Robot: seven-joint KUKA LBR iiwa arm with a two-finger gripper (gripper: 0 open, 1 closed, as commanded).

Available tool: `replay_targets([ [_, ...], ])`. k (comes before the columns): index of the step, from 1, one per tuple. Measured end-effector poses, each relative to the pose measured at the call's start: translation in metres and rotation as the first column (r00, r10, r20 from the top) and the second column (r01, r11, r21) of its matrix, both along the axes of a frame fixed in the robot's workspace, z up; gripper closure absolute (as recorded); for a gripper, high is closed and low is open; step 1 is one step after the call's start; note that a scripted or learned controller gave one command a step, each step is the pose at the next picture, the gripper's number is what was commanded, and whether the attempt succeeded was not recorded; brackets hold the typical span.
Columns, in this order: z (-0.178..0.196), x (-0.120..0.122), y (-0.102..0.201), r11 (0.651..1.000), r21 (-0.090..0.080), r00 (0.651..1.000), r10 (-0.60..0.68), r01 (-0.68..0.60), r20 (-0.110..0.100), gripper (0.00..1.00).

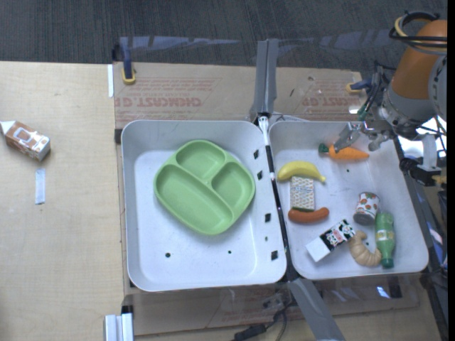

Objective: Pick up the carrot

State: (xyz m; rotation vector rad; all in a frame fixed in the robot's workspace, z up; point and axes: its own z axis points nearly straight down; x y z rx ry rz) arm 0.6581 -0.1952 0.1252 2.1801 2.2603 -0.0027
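Observation:
The carrot [347,154], orange with a small green top pointing left, lies near the back of the right bin [412,212]. My gripper [361,138] hangs directly over the carrot's right half, at the end of the grey arm with its orange band [416,69] coming in from the upper right. The gripper's dark metal parts overlap the carrot's upper edge, and I cannot make out whether it touches the carrot.
The right bin also holds a banana [301,170], a patterned packet [302,192], a sausage [308,215], a small can [367,208], a green bottle [384,239], a croissant [365,251] and a black-and-white carton [330,240]. A green divided plate [205,186] lies in the left bin.

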Motion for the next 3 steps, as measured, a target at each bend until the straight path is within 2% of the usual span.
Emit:
replay_targets([
  [1, -0.033, 0.001, 0.008, 0.989, 0.001, 0.989, 0.151, -0.151, 0.001, 0.0],
  [2, -0.021, 0.002, 0.007, 0.988, -0.002, 0.988, 0.152, -0.152, 0.003, 1.0],
  [3, 0.079, 0.001, 0.045, 0.995, 0.001, 0.995, 0.1, -0.1, 0.001, 1.0],
])
